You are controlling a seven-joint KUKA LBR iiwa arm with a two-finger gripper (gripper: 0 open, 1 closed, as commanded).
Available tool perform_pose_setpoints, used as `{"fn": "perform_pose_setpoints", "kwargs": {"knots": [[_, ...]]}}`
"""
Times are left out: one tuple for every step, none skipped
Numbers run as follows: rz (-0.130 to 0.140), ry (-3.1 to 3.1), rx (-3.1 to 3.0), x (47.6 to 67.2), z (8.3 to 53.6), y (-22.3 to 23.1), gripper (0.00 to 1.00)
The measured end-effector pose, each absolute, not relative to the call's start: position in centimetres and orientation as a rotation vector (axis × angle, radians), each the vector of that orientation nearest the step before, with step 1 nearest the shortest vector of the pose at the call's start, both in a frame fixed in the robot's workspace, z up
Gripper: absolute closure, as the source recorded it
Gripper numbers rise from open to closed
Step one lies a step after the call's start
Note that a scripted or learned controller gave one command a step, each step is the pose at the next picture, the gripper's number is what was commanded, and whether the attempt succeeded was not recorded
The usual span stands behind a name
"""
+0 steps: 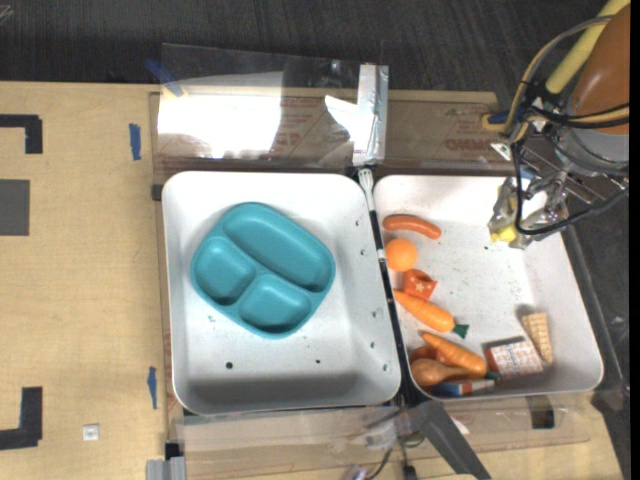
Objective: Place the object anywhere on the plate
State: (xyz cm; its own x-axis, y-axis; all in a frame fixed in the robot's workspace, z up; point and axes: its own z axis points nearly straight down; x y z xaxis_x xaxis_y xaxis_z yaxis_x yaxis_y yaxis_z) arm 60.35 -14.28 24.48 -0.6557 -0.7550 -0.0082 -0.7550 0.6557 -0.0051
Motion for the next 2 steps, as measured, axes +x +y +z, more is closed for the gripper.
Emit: {"fn": "perform_pose_setpoints", "kwargs": {"knots": [[0.007, 2.959, -1.053, 53.5, 18.4, -7.5, 1.00], [-0.009, 2.903, -1.164, 50.1, 28.4, -7.4, 1.00]]}}
